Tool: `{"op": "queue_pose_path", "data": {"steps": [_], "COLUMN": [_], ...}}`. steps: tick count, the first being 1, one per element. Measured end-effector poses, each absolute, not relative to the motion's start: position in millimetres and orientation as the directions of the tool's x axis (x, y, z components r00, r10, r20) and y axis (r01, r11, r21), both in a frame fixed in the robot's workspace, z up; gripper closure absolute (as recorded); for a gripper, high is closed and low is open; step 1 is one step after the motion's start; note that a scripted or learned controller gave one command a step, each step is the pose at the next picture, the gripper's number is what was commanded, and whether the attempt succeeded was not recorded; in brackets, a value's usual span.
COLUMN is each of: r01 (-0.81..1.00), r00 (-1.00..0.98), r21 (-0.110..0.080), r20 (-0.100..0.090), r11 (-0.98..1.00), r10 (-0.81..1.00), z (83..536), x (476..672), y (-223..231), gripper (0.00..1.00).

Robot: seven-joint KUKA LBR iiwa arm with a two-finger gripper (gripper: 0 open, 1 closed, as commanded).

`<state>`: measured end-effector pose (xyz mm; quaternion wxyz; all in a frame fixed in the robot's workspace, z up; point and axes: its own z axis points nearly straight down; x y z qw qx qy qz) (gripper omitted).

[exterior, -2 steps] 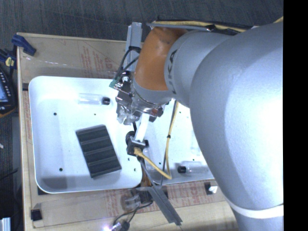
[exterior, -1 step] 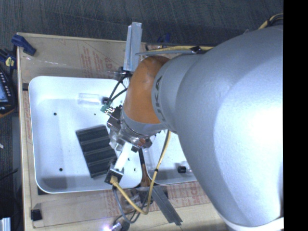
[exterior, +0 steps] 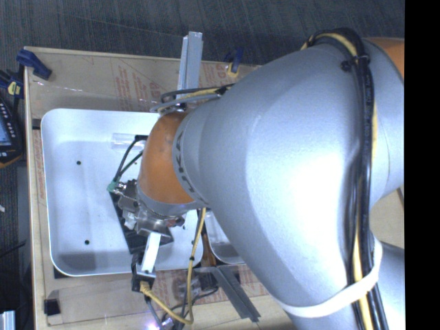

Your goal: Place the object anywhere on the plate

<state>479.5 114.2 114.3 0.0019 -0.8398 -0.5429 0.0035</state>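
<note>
Camera view: one grey arm (exterior: 289,170) is covering most of the frame, its orange band (exterior: 161,163) hanging over the left bin (exterior: 62,136). Bins, two: the right bin (exterior: 223,249) is showing as a sliver beneath the arm. One gripper (exterior: 132,208) is pointing down into the left bin, largely hidden by the wrist; whether it is open or gripping anything cannot be told. Where the object and the plate are lying cannot be told. One pale clear item (exterior: 124,140), hard to make out, is lying by the left bin's far wall.

Pale bench (exterior: 89,81) carries two white bins side by side. The first bin (exterior: 62,184) sits under the gripper (exterior: 134,212), spreading to its left, and the second bin (exterior: 223,251) peeks out just to its right.
</note>
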Motion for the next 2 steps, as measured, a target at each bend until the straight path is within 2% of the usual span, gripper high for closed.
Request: {"op": "queue_pose_path", "data": {"steps": [1,2], "r01": [0.834,0.653], "r00": [0.551,0.757], "r21": [-0.004,-0.004], "r20": [-0.004,-0.001], "r11": [-0.551,-0.757], "r10": [0.834,0.653], "z": [90,197], "x": [474.2,475.9], "y": [179,141], "gripper": [1.0,1.0]}}
